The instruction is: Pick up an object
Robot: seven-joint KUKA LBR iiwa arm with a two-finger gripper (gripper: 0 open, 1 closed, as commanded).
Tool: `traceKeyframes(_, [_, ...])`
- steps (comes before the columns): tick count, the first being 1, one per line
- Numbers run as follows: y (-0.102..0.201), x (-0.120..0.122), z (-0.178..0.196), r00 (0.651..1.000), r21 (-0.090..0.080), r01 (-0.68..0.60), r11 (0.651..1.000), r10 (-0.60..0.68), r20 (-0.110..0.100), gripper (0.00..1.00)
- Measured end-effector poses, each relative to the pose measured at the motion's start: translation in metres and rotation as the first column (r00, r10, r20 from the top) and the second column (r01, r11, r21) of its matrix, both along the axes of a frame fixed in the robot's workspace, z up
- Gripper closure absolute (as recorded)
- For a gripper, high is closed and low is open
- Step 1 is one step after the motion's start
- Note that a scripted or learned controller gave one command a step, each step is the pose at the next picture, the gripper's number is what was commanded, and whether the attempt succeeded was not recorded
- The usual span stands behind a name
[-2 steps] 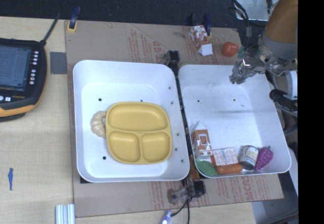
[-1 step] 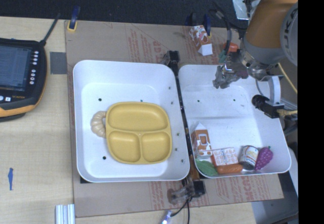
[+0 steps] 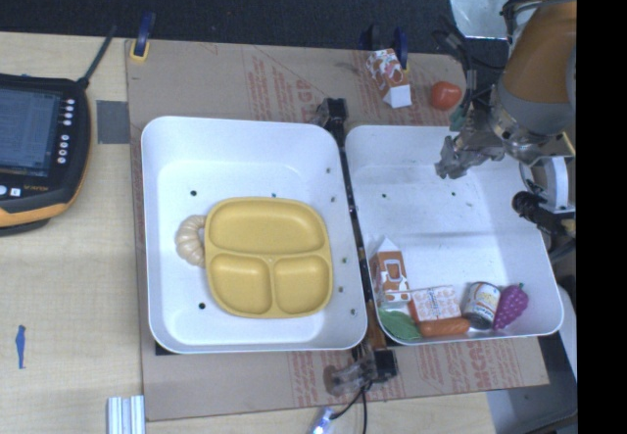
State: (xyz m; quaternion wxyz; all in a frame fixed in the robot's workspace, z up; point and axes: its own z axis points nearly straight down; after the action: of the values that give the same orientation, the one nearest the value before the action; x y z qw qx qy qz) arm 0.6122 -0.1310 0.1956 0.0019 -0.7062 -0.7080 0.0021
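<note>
My gripper (image 3: 452,166) hangs over the far part of the right bin (image 3: 431,217), with nothing seen between its fingers. Along that bin's near edge lie a small carton (image 3: 390,278), a green item (image 3: 399,325), a flat snack pack (image 3: 435,303), an orange carrot-like piece (image 3: 443,328), a small can (image 3: 481,304) and a purple grape bunch (image 3: 512,306). The left bin (image 3: 176,158) holds a yellow divided tray (image 3: 266,255) with a beige pastry (image 3: 189,239) at its left side.
Beyond the bins on the cardboard stand a small carton (image 3: 388,74) and a red tomato (image 3: 446,94). A tablet-like pendant (image 3: 34,143) rests at the bench's left. Clamps sit between the bins at the far (image 3: 333,112) and near ends.
</note>
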Motion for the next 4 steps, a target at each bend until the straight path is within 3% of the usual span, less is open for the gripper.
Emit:
traceKeyframes(1, [0.019, -0.04, 0.005, 1.0, 0.0, -0.001, 1.0, 0.001, 0.001, 1.0])
traceKeyframes(2, [0.061, -0.039, -0.004, 1.0, 0.0, -0.003, 1.0, 0.003, 0.0, 1.0])
traceKeyframes(3, [0.101, -0.003, -0.004, 1.0, 0.0, -0.003, 1.0, 0.003, 0.002, 1.0])
traceKeyframes(4, [0.048, 0.006, -0.004, 1.0, -0.001, 0.001, 1.0, -0.001, 0.003, 1.0])
